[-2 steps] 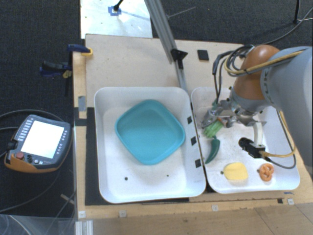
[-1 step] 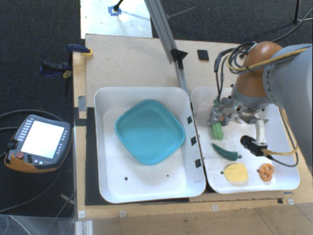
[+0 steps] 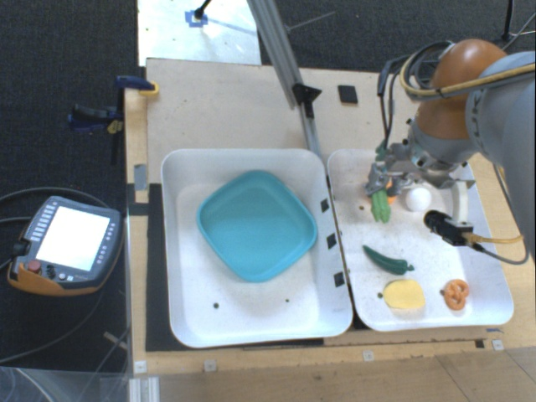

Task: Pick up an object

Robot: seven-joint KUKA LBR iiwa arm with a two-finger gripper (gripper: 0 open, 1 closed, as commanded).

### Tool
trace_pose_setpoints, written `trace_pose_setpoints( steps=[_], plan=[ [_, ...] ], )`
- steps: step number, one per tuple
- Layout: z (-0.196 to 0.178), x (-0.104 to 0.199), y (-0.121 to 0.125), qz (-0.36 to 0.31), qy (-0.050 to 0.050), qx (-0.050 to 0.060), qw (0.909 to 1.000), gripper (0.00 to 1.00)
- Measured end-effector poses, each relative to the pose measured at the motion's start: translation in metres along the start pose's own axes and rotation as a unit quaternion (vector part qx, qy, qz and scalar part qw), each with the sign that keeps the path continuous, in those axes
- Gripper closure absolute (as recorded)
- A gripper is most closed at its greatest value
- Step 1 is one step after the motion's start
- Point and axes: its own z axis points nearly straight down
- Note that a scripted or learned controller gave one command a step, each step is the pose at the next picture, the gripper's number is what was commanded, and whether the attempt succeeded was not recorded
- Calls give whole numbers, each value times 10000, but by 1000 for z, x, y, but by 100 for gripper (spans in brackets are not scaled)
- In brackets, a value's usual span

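Left bin (image 3: pixel 180 308): teal square plate (image 3: pixel 256 224). Right bin (image 3: pixel 494 304): gripper (image 3: pixel 381 184) grasping small green vegetable (image 3: pixel 381 206) at far left; white egg (image 3: pixel 417 198) just beside. Nearer: dark green pepper (image 3: pixel 387 260), yellow piece (image 3: pixel 404 295), orange pretzel (image 3: pixel 456 294).

bright even light, pic maybe slightly soft

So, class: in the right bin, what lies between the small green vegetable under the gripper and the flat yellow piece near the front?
Camera view: a dark green pepper lies between the small green vegetable and flat yellow piece.
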Motion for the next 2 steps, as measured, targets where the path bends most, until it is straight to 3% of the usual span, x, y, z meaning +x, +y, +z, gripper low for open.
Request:
trace_pose_setpoints(
  steps=[1, 2],
  plan=[
    [-48, 0, 1, 2, 0, 3, 10000, 100],
    [-63, 55, 12, -21, 8, 17, 10000, 100]
  ],
)
